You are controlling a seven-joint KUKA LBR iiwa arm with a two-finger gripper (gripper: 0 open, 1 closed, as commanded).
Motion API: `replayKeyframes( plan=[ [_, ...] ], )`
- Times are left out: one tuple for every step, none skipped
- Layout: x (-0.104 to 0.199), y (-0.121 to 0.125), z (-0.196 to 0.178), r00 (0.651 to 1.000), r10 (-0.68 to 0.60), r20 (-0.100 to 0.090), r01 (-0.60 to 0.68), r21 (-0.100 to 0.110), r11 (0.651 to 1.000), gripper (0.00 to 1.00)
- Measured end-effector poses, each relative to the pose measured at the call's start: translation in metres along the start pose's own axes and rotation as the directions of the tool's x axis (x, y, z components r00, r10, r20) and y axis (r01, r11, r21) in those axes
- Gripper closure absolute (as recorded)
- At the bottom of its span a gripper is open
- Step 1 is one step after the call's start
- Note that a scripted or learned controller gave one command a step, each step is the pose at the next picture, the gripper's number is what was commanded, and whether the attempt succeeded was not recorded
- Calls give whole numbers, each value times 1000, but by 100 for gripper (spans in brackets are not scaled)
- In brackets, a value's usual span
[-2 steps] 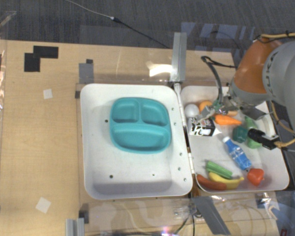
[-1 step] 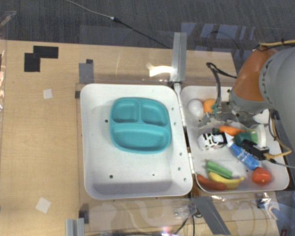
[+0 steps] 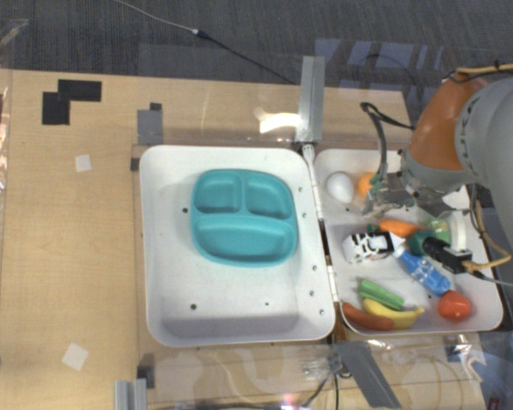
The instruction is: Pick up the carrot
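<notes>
The carrot (image 3: 398, 226) is an orange piece with a green top lying in the middle of the right bin (image 3: 496, 314). My gripper (image 3: 379, 202) hangs over the back of that bin, just above and to the left of the carrot, close to its orange end. The gripper's body hides what is directly beneath it. From this angle I see nothing held in it.
A white egg (image 3: 339, 186) and a small orange item (image 3: 365, 180) lie left of the gripper. Around the carrot are a black-and-white toy (image 3: 372, 245), blue bottle (image 3: 426, 272), red tomato (image 3: 454, 306), green pod (image 3: 380, 293) and banana (image 3: 399, 315). The left bin (image 3: 167, 314) holds a teal plate (image 3: 242, 216).
</notes>
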State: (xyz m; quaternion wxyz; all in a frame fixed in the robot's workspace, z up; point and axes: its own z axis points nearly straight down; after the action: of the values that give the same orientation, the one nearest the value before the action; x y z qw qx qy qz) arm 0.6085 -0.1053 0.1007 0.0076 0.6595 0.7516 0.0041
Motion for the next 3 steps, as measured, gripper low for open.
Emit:
replayKeyframes(
  plan=[
    [121,-3,-89,997,81,-9,-81,4,997,100],
    [56,14,-214,985,-170,-3,170,2,985,100],
    [57,14,-212,985,-172,-5,172,6,985,0]
  ],
)
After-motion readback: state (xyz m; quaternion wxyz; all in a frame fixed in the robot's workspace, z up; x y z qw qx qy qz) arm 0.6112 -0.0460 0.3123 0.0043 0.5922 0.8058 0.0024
